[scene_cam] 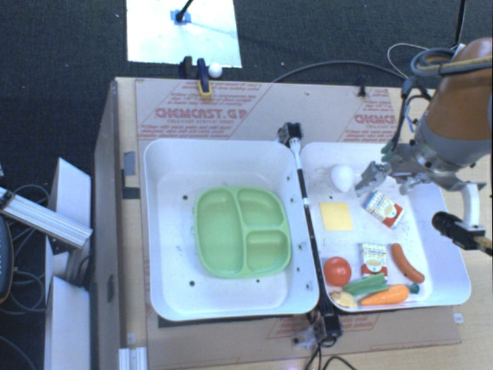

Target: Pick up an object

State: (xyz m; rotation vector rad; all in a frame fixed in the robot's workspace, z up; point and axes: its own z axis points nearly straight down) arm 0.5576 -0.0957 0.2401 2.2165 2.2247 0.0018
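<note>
End effector (385, 177) over food-filled right bin (439, 295)

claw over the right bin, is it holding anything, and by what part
Nothing is held. The claw hangs over the right bin, just above the small carton, with nothing between its fingers.

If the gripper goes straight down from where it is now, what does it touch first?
Most likely the small red-and-white carton, lying just under the gripper in the right bin. Depth is unclear, so it may miss.

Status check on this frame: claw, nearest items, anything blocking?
Claw low over the right white bin, nothing visibly gripped. Small red-and-white carton just below it, white egg beside. Nothing in the way.
</note>
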